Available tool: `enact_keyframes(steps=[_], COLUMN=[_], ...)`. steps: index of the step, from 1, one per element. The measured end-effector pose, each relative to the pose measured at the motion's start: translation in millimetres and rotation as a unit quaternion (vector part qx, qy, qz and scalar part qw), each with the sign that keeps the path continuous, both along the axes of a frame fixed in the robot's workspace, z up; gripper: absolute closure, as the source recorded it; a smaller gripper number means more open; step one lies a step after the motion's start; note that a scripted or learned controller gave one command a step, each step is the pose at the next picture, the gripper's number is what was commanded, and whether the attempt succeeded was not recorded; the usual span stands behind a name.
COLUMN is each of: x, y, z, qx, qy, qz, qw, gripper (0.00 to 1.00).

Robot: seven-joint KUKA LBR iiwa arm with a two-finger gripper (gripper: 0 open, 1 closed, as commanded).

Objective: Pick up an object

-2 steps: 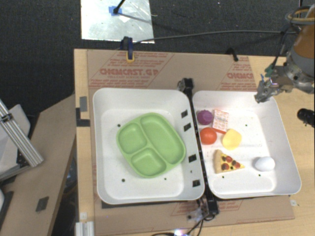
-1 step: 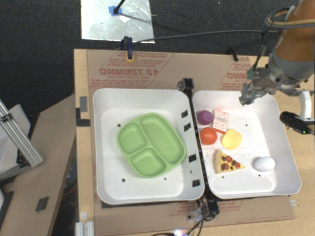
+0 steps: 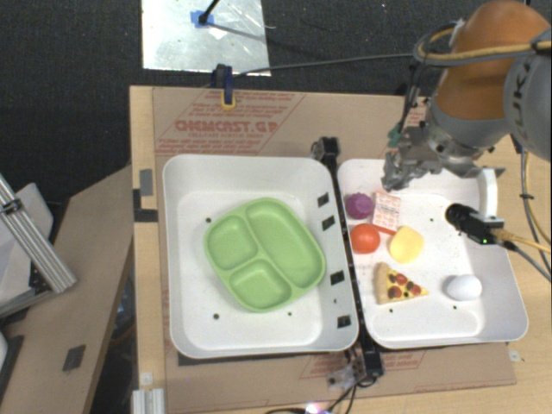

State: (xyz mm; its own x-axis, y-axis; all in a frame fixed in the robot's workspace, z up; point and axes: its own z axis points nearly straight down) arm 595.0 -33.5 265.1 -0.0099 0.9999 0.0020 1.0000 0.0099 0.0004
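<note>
Gripper (image 3: 395,179) above purple toy (image 3: 359,204) and small carton (image 3: 386,210) in right bin (image 3: 509,317) (finger state indiscernible).

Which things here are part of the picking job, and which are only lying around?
Part of the job: gripper; purple toy; red tomato; yellow lemon; pizza slice; white egg; small carton; right bin.

Lying about: green divided plate; left bin; blue clamp; foil sheet.

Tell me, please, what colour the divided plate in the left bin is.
The divided plate is light green, seen clearly in the camera view.
</note>
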Motion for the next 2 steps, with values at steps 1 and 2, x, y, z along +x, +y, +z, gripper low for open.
enact_keyframes(steps=[1, 2], x=[3, -10], y=[50, 97], z=[-5, -7], qx=[0.0, 0.0], qy=[0.0, 0.001], qz=[0.0, 0.0], qw=[1.0, 1.0], gripper=[1.0, 1.0])
